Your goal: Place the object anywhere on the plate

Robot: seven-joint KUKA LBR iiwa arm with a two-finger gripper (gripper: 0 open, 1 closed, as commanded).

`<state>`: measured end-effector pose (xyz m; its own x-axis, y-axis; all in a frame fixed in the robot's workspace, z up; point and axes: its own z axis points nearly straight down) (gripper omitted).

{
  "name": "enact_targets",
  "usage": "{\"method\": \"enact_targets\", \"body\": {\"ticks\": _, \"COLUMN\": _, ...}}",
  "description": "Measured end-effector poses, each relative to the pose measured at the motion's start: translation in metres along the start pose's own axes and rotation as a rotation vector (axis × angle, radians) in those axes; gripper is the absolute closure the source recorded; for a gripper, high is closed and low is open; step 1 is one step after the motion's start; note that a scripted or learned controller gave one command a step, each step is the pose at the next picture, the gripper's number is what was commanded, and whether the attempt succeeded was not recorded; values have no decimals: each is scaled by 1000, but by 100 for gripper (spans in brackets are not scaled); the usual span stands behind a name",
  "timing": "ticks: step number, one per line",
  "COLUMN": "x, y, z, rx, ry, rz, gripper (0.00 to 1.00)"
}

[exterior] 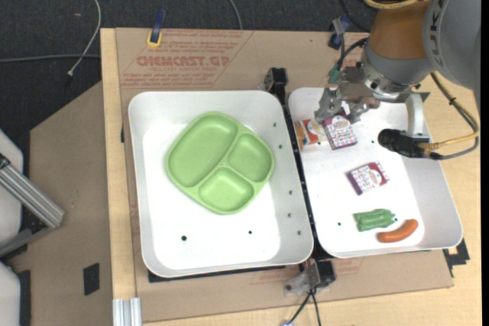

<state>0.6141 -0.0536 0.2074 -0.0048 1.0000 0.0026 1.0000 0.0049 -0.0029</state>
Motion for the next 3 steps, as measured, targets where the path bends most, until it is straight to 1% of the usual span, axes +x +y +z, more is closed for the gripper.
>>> {"method": "enact_targets", "body": {"ticks": 1, "x": 62, "y": -4, "z": -14, "rx": -4, "ry": 0, "rz": -2, "gripper": 100}}
{"method": "enact_targets", "body": {"ticks": 2, "x": 114, "y": -4, "z": -6, "rx": 0, "ry": 0, "rz": -1, "gripper": 100}}
{"method": "enact_targets", "body": {"ticks": 3, "x": 159, "y": -18, "z": -14, "rx": 0, "ry": 0, "rz": -1, "gripper": 100}}
